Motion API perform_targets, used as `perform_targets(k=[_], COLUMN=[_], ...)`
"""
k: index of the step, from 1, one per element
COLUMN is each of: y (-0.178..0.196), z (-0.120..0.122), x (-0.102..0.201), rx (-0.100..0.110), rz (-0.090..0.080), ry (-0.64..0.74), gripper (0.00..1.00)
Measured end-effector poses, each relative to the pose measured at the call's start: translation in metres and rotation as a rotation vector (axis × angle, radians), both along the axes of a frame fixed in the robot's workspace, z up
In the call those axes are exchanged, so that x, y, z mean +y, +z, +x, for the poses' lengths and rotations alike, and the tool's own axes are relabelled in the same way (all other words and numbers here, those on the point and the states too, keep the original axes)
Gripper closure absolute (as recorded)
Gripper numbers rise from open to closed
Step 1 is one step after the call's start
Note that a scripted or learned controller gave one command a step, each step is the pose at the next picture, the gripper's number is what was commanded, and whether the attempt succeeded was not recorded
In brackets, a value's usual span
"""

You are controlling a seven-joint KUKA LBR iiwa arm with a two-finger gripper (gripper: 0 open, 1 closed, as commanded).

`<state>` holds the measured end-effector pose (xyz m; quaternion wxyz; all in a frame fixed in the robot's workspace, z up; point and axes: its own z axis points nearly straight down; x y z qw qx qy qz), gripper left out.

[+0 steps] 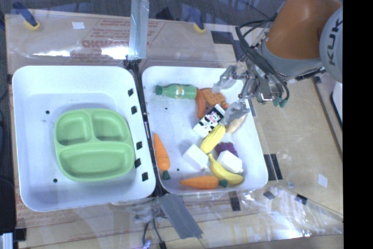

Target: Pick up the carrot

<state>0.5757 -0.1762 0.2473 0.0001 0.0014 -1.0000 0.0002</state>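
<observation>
Two carrots lie in the right bin [175,76]. One carrot [161,151] rests along the bin's left wall, its green tip pointing to the front. The other carrot [200,182] lies flat against the front wall, green end to the right. My gripper [232,93] hangs over the bin's right side, well back and right of both carrots. It is open, one finger [226,76] toward the back and the other [237,109] toward the front, with nothing held between them.
The right bin also holds a green bottle [178,91], an orange toy [205,101], a black-and-white toy [211,119], two bananas [213,138] [224,174], white blocks [195,156] and a purple piece [224,148]. The left bin [23,96] holds a green divided plate [93,143].
</observation>
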Motion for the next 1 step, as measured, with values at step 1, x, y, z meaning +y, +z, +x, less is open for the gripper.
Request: perform_targets(k=[1], y=[-0.0887], z=[-0.0609], x=[0.0415], rx=[0.005], rz=[0.003], ry=[0.194], gripper=[0.00])
